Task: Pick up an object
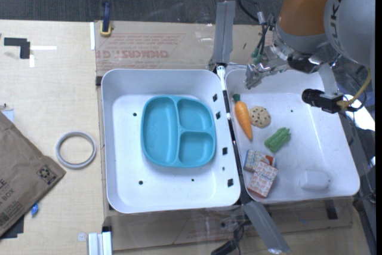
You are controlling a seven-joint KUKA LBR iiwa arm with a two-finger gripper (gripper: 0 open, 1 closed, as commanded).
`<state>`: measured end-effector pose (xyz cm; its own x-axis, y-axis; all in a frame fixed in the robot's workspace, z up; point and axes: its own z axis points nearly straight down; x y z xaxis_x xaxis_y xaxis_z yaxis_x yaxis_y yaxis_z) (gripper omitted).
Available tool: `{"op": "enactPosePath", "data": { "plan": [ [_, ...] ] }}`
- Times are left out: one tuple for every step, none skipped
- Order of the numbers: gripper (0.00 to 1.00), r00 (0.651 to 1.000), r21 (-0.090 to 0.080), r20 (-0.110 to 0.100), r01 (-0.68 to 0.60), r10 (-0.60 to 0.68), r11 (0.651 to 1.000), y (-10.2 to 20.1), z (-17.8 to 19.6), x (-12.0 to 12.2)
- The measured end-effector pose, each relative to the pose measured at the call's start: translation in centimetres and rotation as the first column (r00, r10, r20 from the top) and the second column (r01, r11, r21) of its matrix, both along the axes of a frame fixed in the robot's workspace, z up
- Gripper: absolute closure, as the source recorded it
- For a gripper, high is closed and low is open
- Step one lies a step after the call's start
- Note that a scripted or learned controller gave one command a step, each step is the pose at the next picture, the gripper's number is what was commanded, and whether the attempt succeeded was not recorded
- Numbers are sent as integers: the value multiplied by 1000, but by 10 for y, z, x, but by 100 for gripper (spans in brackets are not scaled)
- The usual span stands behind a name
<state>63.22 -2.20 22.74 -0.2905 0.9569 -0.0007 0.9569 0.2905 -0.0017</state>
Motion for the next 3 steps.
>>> {"op": "enactPosePath", "data": {
  "plan": [
    [100, 976, 0, 1, -216, 216, 976, -45, -17, -9],
    [100, 1000, 0, 0, -23, 23, 1000, 24, -36, -32],
    [100, 958, -1, -2, 286, -286, 958, 95, -37, -55]
  ]
}}
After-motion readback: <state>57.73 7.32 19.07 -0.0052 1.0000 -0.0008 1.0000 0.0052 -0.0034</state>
